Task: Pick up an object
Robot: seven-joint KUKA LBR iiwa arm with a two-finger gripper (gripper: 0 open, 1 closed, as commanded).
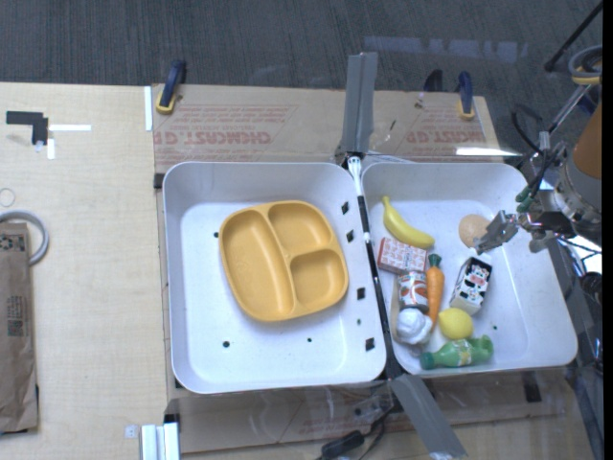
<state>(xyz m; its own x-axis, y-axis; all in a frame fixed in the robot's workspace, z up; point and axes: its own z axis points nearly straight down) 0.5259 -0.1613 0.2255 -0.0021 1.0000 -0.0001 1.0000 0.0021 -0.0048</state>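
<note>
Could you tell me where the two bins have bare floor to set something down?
Left bin: bare margins around the yellow divided plate. Right bin: open floor along its right side. Crowded: its left part, from banana to green bottle.

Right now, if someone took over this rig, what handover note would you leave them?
Gripper: low over the right bin, near its right side, nothing seen between its fingers; open or shut is unclear.
Right bin contents: banana, red-and-white box, carrot, small can, white ball, lemon, green bottle, black-and-white carton and a tan round item just left of the gripper.
Left bin: yellow divided plate.
Done: no object lifted.
Left: grasp and lift one object; the tan item and the carton lie nearest.
</note>
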